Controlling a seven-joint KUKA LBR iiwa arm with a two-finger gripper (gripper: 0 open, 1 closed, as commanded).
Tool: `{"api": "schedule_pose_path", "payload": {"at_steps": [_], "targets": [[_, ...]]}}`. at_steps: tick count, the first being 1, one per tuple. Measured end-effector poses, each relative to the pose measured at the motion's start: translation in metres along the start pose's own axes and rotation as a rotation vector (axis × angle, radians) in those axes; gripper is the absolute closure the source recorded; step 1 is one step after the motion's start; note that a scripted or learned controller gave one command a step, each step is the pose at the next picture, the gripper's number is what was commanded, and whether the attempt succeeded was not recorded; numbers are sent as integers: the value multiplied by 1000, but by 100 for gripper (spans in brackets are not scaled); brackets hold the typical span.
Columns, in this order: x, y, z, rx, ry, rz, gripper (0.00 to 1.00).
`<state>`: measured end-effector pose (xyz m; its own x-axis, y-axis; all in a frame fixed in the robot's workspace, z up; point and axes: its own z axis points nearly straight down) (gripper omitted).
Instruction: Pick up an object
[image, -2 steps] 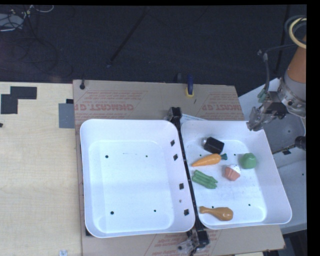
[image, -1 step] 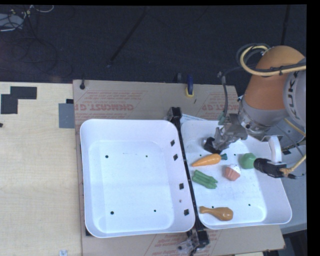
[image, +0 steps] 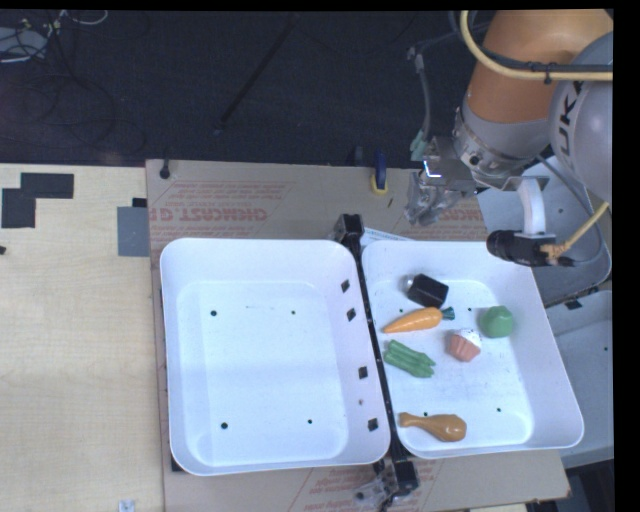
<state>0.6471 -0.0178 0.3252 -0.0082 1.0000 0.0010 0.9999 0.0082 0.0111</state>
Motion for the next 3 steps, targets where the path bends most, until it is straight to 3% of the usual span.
{"api": "schedule_pose_path", "payload": {"at_steps": [1,2,3], "targets": [[-71,-45,31,18,-3,15,100],[18,-105,4,15,3,-1,100],[-40,-174,-21,14,-2,14,100]]}}
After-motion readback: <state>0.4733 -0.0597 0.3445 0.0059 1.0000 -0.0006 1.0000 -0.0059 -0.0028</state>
